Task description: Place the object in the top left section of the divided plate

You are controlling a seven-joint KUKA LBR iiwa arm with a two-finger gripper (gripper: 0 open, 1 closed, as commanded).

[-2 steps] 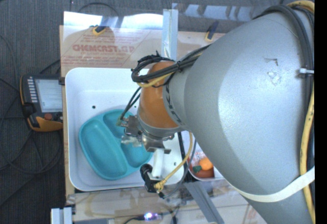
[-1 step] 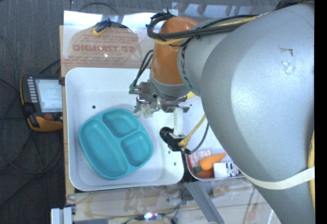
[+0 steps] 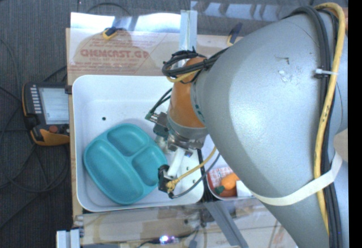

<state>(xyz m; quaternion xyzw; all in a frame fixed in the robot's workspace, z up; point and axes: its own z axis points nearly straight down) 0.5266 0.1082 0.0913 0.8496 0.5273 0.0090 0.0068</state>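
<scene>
A teal divided plate (image 3: 116, 169) lies in the front part of the left white bin (image 3: 96, 99), tilted so its two small sections face the back and right. All three sections look bare. My gripper (image 3: 168, 148) hangs below the orange wrist band, over the plate's right rim. The bulk of the grey arm hides what lies under it, and I see no object held.
The right bin (image 3: 210, 189) is mostly covered by the arm; an orange thing (image 3: 228, 182) and a red-and-white item (image 3: 216, 175) peek out at its front. A cardboard sheet (image 3: 113, 54) lies behind the bins. A handheld pendant (image 3: 46, 111) sits left of the bench.
</scene>
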